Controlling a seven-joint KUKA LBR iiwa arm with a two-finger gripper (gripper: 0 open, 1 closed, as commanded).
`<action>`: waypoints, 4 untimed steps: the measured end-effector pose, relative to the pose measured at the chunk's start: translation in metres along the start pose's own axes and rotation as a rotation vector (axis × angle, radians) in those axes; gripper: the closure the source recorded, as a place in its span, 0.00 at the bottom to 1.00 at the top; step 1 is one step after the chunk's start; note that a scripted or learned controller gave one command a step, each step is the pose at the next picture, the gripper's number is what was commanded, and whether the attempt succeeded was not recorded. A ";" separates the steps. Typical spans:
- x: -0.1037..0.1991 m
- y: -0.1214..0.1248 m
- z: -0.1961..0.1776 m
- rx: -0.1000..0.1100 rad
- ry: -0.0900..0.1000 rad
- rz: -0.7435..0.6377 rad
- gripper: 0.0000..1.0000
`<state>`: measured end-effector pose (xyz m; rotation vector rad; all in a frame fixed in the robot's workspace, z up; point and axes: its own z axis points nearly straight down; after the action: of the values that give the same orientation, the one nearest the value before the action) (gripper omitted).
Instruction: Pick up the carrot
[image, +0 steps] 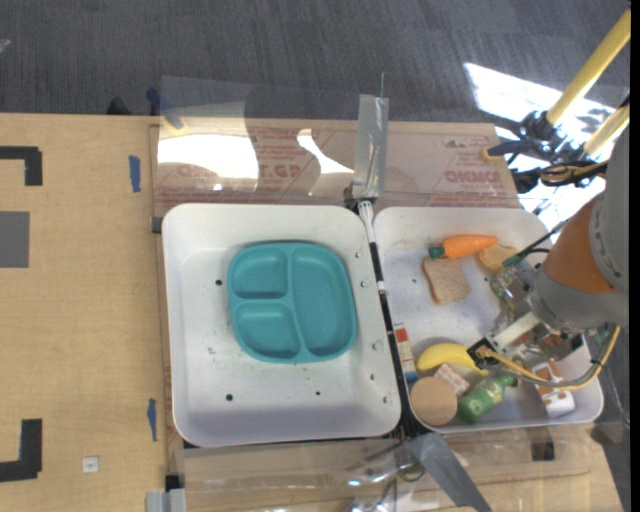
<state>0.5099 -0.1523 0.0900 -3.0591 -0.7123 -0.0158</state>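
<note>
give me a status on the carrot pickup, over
Tool low in right bin, near banana. Carrot lies at bin's far side, untouched. Bread slice sits just beside carrot.

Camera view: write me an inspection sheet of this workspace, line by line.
Surface: two white bins; left bin holds a teal divided plate.
Job's things: carrot at the right bin's far side, untouched.
Clutter: bread slice, banana, green bottle, round tan piece.
Grippers: gripper low over the right bin, apart from the carrot.
Cables: wires by the wrist.
Surroundings: wooden bench, grey floor.
</note>
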 end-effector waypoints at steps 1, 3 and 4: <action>0.002 0.007 0.000 -0.001 0.001 0.250 1.00; 0.025 0.032 -0.271 -0.002 -0.007 0.255 1.00; -0.010 0.065 -0.263 0.004 -0.014 0.158 1.00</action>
<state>0.5273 -0.2159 0.3534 -3.1045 -0.4679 0.0067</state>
